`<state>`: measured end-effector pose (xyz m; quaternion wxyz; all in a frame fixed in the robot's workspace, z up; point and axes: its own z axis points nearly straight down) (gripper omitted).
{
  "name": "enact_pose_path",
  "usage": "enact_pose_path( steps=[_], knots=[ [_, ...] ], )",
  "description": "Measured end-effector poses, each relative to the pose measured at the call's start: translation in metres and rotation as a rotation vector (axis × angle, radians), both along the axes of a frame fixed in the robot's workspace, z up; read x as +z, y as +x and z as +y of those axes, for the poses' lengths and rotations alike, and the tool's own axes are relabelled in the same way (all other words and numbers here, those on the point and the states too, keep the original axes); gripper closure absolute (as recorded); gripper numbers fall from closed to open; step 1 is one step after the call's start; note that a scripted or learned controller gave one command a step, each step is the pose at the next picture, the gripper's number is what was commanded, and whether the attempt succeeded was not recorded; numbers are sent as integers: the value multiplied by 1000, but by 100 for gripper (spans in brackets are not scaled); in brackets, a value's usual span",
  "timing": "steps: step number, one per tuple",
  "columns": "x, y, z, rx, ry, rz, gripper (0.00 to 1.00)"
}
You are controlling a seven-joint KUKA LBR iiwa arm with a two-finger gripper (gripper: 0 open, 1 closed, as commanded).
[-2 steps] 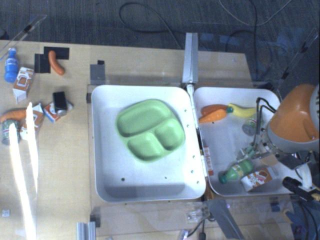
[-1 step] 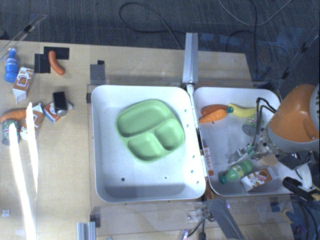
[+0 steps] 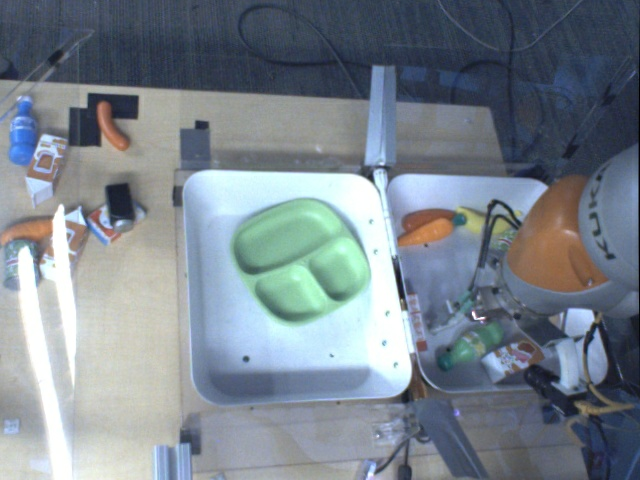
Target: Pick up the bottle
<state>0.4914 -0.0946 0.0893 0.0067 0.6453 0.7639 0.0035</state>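
A small green bottle (image 3: 472,345) lies on its side near the front of the right bin (image 3: 440,278), its cap end pointing to the front left. My gripper (image 3: 477,308) hangs low in that bin, just behind and above the bottle, very close to it. The grey arm with its orange band (image 3: 553,250) comes in from the right and covers the bin's right half. Nothing shows as lifted off the bin floor.
An orange carrot (image 3: 426,230) and a yellow item (image 3: 472,216) lie at the back of the right bin. A white and red packet (image 3: 514,358) touches the bottle's right side. The left bin (image 3: 210,298) holds a green divided plate (image 3: 300,258). A blue bottle (image 3: 22,133) and small cartons sit on the bench's far left.
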Motion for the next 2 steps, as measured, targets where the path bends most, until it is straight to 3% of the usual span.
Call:
enact_pose_path(
  steps=[1,2],
  knots=[
    [43,-3,-34,-30,3,10,0],
    [58,36,-45,-66,3,11,0]
  ],
)
